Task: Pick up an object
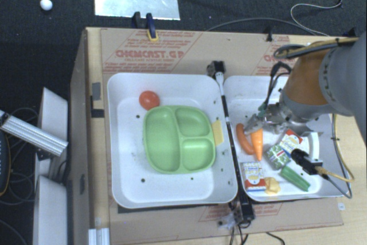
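Camera view: 2 shallow white bins sit side by side on the bench. The left bin [125, 129] holds a small red ball [149, 100] near its far left corner. Just beside the ball lies a green plate [176, 139] with 3 compartments, which takes up most of the bin floor. A small yellow piece [218, 132] lies against the plate's right edge, close to the wall between the bins.

In the right bin [243, 97], the things to pick from are gathered in the near half. Furthest left is a dark orange piece [245, 139], lying at a slant. Touching its right side is a brighter orange carrot [257, 144], with its thick end towards the far side. Nearer the front rim sits a small white carton with red print [253, 174], and a small yellow lump [271, 185] lies just beside it. To the right are a green and white carton [279, 156], a red and white carton [291, 139] and a long green vegetable [294, 177] lying at a slant.

The gripper [255, 124] hangs directly over the far ends of the 2 orange things. I cannot tell whether it is spread, pressed together or pinching either one, nor whether it touches them. The grey arm [338, 80] with its orange band reaches in from the right over the far half of that bin.
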